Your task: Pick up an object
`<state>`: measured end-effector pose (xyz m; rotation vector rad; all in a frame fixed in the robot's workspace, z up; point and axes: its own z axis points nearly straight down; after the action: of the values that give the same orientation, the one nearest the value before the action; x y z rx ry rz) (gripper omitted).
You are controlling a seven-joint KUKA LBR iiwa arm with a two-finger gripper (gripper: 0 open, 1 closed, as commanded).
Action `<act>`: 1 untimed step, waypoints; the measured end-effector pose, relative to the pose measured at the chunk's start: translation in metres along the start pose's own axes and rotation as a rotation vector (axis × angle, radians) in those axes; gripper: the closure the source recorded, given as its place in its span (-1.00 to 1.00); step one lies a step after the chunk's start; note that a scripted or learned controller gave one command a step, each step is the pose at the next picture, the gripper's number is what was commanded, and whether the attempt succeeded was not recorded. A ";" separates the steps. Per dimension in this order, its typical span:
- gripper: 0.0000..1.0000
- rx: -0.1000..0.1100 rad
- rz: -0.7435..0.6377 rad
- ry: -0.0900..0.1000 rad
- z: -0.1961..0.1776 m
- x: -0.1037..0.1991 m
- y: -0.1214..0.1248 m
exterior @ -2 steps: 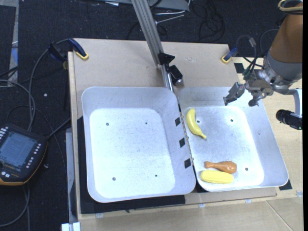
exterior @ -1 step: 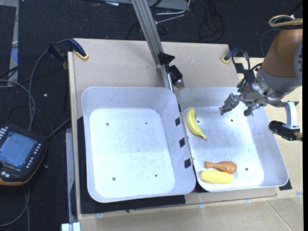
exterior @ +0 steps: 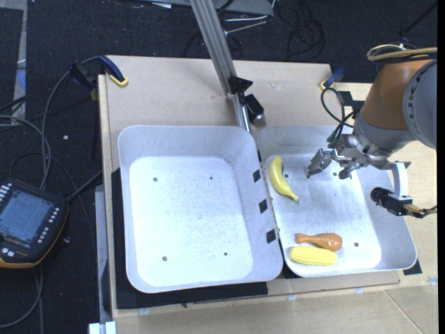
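Pincer (exterior: 331,164), fingers spread and grasping nothing, hangs over right bin (exterior: 396,256) beside light, smooth, rigid-looking toy banana (exterior: 280,178); mid-curve offers narrowest hold

the gripper (exterior: 332,165) hangs over the right bin (exterior: 361,207), fingers spread with nothing between them. a banana (exterior: 281,179) lies near the bin's left wall. at the near edge a drumstick (exterior: 320,240) touches a corn cob (exterior: 313,256). the left bin (exterior: 139,152) sits alongside.
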<state>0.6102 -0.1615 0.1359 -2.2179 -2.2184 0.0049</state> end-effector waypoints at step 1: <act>-1.00 -0.002 0.000 -0.001 0.043 0.000 -0.001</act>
<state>0.6094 -0.1610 0.0932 -2.2189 -2.2200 0.0031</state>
